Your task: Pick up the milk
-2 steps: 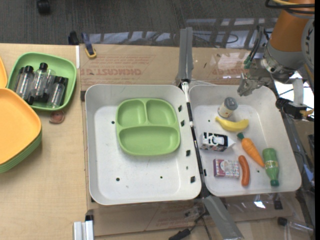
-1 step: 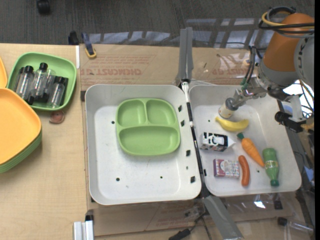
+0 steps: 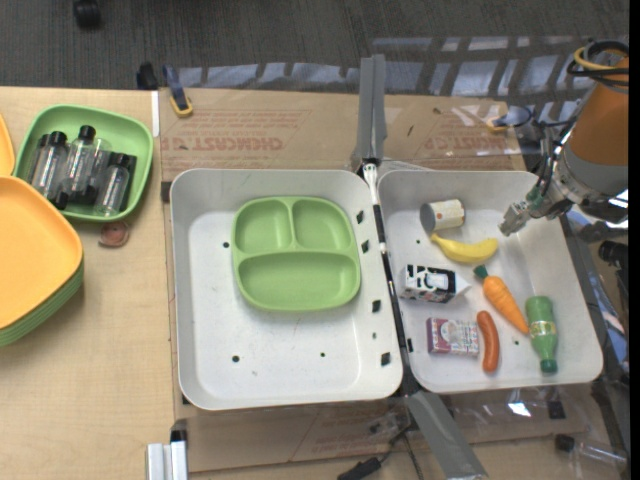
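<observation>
The milk (image 3: 431,283) is a small white carton with black patches, lying on its side near the left wall of the right bin (image 3: 580,298). My gripper (image 3: 520,215) hangs over the bin's upper right part, well to the right of and above the milk, with the banana between them. Nothing shows between its fingers.
In the right bin lie a banana (image 3: 465,249), a small tan can (image 3: 443,213), a carrot (image 3: 505,304), a red sausage (image 3: 487,341), a pink carton (image 3: 452,336) and a green bottle (image 3: 541,332). The left bin (image 3: 200,368) holds a green divided plate (image 3: 296,252).
</observation>
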Robot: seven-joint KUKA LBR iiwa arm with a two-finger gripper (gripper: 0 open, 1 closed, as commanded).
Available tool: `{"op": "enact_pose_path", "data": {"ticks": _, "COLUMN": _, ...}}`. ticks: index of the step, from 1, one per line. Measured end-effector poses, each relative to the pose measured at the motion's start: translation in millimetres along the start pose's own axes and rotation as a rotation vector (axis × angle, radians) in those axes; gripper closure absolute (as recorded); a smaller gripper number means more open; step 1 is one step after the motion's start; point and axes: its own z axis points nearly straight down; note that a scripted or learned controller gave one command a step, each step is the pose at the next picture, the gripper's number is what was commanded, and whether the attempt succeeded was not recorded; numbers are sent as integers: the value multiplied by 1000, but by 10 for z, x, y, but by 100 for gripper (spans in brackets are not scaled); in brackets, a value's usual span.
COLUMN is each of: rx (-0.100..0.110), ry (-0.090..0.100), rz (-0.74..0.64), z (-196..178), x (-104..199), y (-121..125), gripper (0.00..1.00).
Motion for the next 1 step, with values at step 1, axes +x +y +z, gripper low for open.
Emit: {"op": "enact_pose_path", "data": {"ticks": 1, "rx": 2, "ry": 3, "rz": -211, "z": 91, "x": 126, "y": -308, "gripper": 100}}
